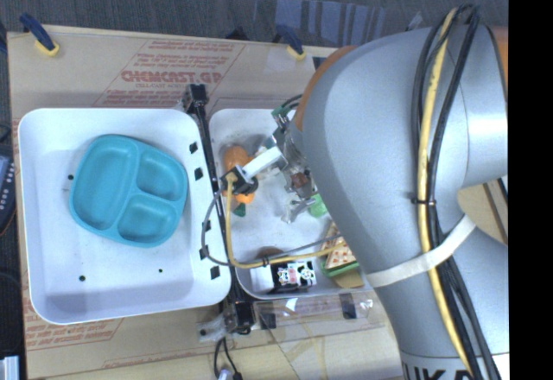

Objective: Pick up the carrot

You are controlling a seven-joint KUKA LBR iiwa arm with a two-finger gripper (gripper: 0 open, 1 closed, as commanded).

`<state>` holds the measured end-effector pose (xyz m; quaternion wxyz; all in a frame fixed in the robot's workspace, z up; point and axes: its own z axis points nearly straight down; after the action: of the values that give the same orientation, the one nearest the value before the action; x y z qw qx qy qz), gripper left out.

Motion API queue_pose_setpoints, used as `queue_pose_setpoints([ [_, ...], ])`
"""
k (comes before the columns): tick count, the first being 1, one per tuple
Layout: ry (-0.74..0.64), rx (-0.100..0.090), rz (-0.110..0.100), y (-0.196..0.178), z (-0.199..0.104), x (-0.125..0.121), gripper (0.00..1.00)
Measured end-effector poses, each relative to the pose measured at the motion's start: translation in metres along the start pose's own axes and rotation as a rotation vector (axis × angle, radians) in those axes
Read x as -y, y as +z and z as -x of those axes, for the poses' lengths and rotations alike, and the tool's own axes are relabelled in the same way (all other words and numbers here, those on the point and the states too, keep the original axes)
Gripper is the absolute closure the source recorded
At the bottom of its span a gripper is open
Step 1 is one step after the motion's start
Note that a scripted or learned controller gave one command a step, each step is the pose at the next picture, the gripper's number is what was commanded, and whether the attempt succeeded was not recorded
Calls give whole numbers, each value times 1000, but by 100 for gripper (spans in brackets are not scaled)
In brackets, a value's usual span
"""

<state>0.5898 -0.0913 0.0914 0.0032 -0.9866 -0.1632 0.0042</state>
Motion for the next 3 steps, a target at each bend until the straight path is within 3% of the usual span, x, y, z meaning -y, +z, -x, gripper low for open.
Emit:
queue_pose_setpoints([
  [1, 3, -13, 3, -107, -66, 14, 0],
  [2, -131, 6, -1, -26, 7, -3, 0],
  [3, 116, -1, 0, 1, -7, -8, 0],
])
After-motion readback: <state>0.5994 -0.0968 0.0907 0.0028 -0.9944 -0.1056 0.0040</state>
